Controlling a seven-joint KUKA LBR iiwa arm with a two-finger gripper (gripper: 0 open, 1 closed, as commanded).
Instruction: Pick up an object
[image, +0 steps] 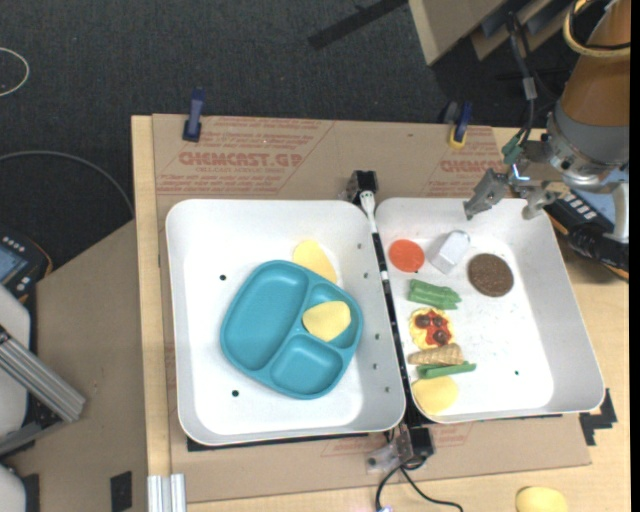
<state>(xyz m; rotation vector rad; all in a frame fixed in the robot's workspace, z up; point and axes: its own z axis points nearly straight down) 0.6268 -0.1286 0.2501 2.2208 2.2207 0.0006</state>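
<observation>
My gripper (510, 200) hangs over the far edge of the right bin (560, 330), open, with nothing between its fingers (482, 196). Below it and to the left lie a white block (450, 248), a red disc (406, 255) and a brown round cookie (491, 274). Nearer the front on the bin's left side are green beans (433, 294), a small pizza piece (432, 324), a tan piece (437, 354), another green bean (446, 369) and a yellow piece (435, 394).
The left bin (190, 300) holds a blue divided tray (275, 335) with a yellow chip (327, 319) in one compartment and another yellow piece (314, 258) behind it. A black divider (378, 270) runs between the bins. A yellow object (540, 498) lies off the bench at the front right.
</observation>
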